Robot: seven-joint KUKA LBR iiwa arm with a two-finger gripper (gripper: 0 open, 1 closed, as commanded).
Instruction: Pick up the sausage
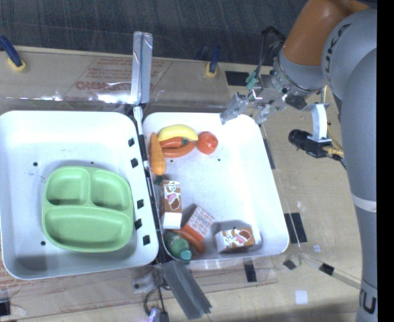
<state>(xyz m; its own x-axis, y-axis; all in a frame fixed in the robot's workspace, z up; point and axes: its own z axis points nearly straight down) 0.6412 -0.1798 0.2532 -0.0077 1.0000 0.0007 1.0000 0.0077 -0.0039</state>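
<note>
Gripper (245,108) hangs over the right bin's (267,180) far corner, finger state indeterminate — sausage (177,143) untouched beside the banana (176,133) — pick entirely outstanding.

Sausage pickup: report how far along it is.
Done: nothing visible yet. The sausage lies in the right bin, under the banana and beside the tomato. In hand: the claw hangs over the bin's far rim, carrying nothing. Left: descend, grasp, lift.
</note>
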